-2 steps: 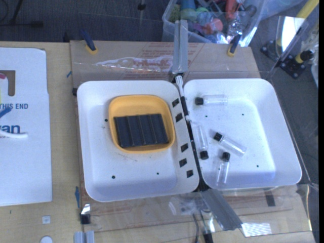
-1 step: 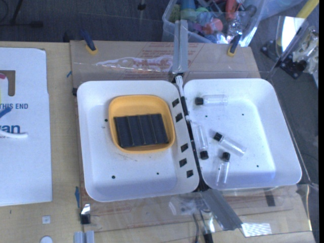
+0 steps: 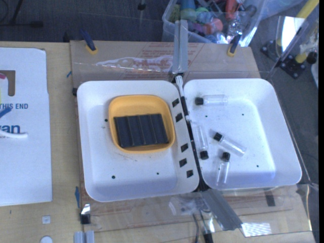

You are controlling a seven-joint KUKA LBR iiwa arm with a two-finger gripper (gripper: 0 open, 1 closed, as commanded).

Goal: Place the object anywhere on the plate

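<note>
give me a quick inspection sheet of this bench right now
surface: two white bins side by side, left bin, right bin, on a wooden bench
job's things: yellow plate in the left bin with a dark ribbed block on it; four clear vials with black caps in the right bin, e.g.
clutter: white printed board at left
tool: nothing seen
cables: nothing seen
surroundings: clear tub of colourful items behind the bench
</note>
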